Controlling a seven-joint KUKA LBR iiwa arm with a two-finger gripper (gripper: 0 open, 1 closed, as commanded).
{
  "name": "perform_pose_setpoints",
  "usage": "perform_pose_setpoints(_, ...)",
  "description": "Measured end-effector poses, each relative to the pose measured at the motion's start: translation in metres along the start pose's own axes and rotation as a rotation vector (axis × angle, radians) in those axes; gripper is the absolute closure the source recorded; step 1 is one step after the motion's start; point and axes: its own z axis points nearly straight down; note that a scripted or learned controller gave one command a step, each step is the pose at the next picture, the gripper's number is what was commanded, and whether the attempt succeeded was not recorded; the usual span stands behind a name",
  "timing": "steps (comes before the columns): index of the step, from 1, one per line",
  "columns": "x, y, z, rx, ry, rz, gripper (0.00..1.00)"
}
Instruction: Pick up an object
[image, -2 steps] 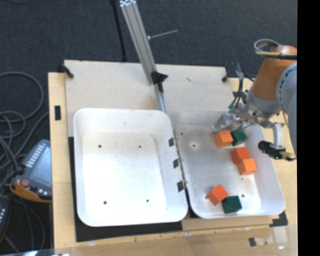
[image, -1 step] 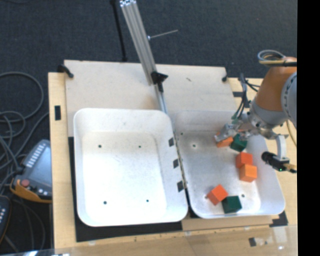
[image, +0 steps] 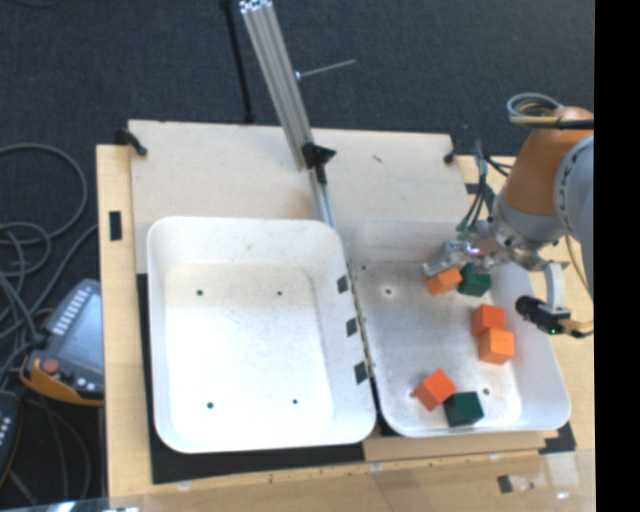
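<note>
While the arm (image: 545, 185) reaches in from the right, its gripper (image: 458, 262) sits low over the far part of the right bin (image: 400, 400), right at an orange block (image: 443, 281) and a green block (image: 475, 282) lying side by side. Whether it grasps either one, I cannot tell. Two orange blocks (image: 491, 332) lie mid-bin, touching; an orange cube (image: 435, 388) and green cube (image: 463, 407) sit near the front edge. The left bin (image: 250, 330) lies beside it.

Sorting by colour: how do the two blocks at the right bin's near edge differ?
The orange block is orange and sits farther left; the green block is dark green and lies nearer the bin's front rim. The orange one looks turned at an angle; the green looks squarer. Both are small cubes, seemingly touching.
</note>
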Motion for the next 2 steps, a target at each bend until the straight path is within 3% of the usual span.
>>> perform_pose_setpoints(1, 0.056, -0.037, -0.179, 0.014, 0.007, -0.004, 0.00)
perform_pose_setpoints(2, 0.040, -0.017, -0.019, 0.031, 0.008, 0.001, 0.00)
